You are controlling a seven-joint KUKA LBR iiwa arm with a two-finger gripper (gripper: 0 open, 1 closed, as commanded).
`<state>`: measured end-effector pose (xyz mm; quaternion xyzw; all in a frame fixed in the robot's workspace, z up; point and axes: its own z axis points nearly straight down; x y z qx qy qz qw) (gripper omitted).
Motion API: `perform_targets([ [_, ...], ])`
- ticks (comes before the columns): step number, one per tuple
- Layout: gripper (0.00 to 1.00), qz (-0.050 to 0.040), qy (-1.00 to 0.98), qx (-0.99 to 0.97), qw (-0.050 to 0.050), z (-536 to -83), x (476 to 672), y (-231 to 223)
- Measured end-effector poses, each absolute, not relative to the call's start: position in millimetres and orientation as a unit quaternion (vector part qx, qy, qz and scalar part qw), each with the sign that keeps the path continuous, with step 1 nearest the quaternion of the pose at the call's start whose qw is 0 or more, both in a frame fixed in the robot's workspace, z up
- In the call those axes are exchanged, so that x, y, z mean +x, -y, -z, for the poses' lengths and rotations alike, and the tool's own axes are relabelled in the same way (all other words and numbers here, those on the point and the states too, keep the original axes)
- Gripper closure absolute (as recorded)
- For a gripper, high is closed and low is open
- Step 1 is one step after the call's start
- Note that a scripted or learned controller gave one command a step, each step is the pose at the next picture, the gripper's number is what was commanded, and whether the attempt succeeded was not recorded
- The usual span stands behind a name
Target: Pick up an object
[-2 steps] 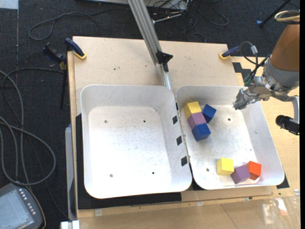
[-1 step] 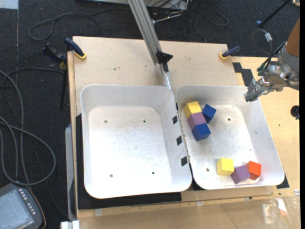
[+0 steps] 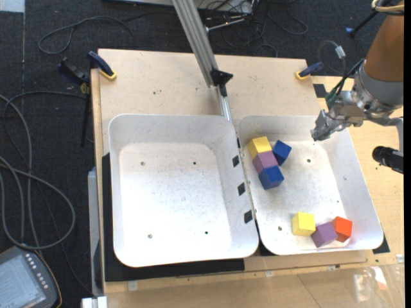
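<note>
Grey arm with orange band comes in from the right; gripper (image 3: 319,133) sits over the upper right part of the right shallow white plastic bin (image 3: 359,191), tip pointing down-left toward the bin floor. Can't tell the finger state, too small and dark at the tip. Nothing visible between them.

All objects are in the right bin, two clusters:
- Upper-left cluster near the divider edge: yellow foam cube (image 3: 259,146), dark blue cube (image 3: 281,151) just right of it and touching, purple cube (image 3: 264,161) below the yellow one, second blue cube (image 3: 271,176) below that. The four are packed together in a chain running roughly top to bottom, slightly tilted right.
- Lower-right cluster near the bin's front edge: small yellow cube (image 3: 303,223), purple cube (image 3: 323,233) just beside it, orange cube (image 3: 343,227) touching the purple one. Row runs left to right.

Cubes have no clear long axis; most sit rotated relative to the bin walls.

Gripper is well apart from the lower cluster, nearer the upper one, with bare bin floor between.

Left white bin (image 3: 128,191) sits beside it on the light wooden desk (image 3: 167,82). Slanted metal pole (image 3: 196,34) crosses the desk's upper part, ending at the gap between bins. Yellow-blue clamps (image 3: 103,66) at the desk's back corners. No readable writing.
</note>
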<state>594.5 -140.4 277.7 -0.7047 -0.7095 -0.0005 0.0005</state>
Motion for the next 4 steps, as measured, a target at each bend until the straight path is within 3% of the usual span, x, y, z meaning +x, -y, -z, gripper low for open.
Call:
perform_targets([
  [3,1.0,0.0004,0.71,-0.704,0.001,-254.1,576.8,-23.6],
  [4,1.0,-0.0001,0.71,-0.705,0.001,-251.6,558.2,-67.0],
])
